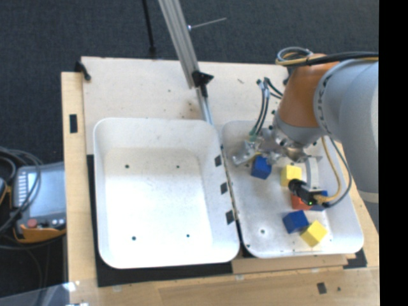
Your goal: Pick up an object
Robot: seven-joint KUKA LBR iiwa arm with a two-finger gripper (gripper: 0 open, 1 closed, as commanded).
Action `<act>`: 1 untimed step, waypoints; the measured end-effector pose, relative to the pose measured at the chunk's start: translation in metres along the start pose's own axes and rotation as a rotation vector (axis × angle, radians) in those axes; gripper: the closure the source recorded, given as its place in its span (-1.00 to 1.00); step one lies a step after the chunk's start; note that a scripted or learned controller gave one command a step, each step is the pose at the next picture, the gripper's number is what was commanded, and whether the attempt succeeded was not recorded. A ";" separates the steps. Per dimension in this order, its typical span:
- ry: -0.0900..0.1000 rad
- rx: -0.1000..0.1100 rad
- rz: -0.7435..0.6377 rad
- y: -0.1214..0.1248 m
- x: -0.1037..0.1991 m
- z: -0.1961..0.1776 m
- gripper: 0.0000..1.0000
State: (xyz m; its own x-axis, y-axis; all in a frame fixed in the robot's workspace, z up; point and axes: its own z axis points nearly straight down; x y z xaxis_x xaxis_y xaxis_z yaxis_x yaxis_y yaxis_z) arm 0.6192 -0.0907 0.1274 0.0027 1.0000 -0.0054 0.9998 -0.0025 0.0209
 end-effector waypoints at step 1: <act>0.000 -0.005 0.006 0.001 -0.001 -0.010 1.00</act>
State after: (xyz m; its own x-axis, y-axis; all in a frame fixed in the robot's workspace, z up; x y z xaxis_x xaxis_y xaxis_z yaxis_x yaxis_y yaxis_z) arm 0.6205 -0.0920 0.1377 0.0089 0.9999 -0.0054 0.9996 -0.0088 0.0256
